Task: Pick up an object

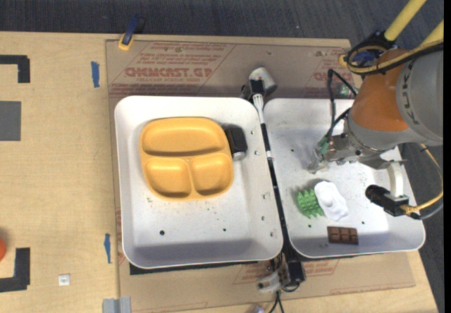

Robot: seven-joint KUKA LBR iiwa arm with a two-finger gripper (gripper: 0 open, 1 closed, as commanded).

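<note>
White bins stand two abreast on the worktop (pixel 56 163). The left bin (pixel 197 230) holds one yellow three-part tray (pixel 187 156) and one small black block (pixel 236 140) touching the tray's right edge. The right bin (pixel 296 118) holds three things: one green ridged piece (pixel 306 202) touching one white lump (pixel 330 200), and one brown block (pixel 343 235) near the front wall. The tool (pixel 320 154) hangs just behind the green piece; I cannot tell whether it is released or clenched.

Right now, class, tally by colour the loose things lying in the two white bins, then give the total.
Yellow tray: 1
Black block: 1
Green piece: 1
White lump: 1
Brown bar: 1
Total: 5
</note>
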